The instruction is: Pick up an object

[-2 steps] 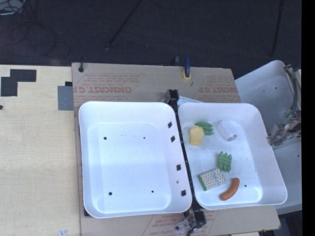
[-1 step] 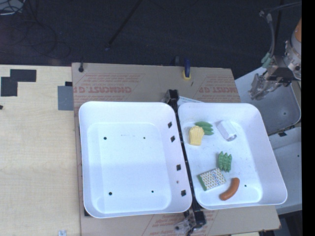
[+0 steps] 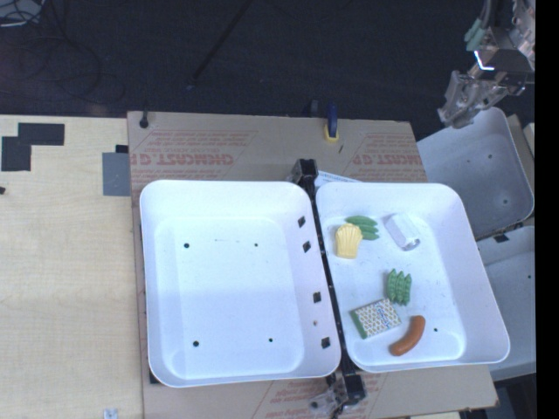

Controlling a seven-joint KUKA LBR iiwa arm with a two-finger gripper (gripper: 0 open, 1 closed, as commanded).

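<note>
The right bin (image 3: 454, 208) holds several small items: a yellow corn piece (image 3: 348, 240), a green pea pod (image 3: 363, 226), a white cylinder (image 3: 403, 231), a green bumpy vegetable (image 3: 398, 286), a green-edged patterned sponge (image 3: 376, 318) and an orange-brown sausage (image 3: 408, 335). My gripper (image 3: 467, 103) hangs at the top right, well above and behind the right bin, away from all items. Nothing shows between its fingers.
The left bin (image 3: 175, 208) sits beside the right one on a brown board (image 3: 227, 151). A black clip strip (image 3: 316, 260) joins the bins. A grey metal plate (image 3: 485, 164) lies at the right, under the arm.
</note>
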